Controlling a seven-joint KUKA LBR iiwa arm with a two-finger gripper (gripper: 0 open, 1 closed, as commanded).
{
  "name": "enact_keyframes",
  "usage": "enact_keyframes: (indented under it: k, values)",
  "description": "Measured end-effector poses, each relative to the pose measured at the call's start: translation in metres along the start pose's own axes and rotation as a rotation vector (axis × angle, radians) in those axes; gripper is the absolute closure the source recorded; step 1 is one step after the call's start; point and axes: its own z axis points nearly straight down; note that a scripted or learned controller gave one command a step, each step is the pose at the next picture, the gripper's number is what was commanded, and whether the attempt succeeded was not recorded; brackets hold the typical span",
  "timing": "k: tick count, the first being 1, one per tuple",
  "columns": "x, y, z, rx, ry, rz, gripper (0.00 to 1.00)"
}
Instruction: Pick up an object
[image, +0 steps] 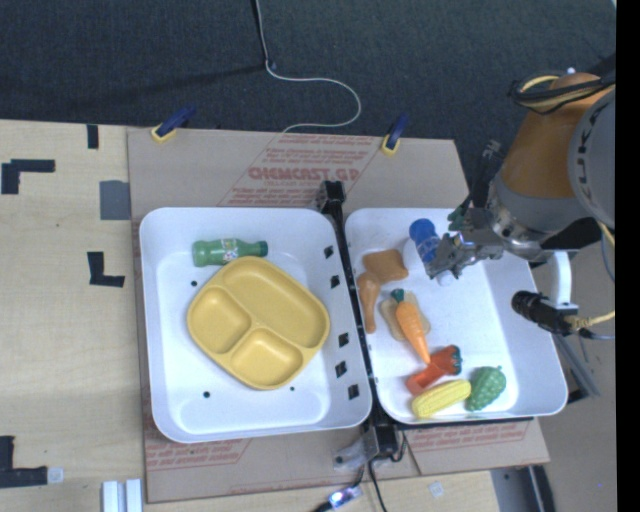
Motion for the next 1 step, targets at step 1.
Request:
enact_keyframes:
  k: [1]
  values:
    - [0.0482,0.0158,-0.0100,-0.001,0.000,-0.001,1.00]
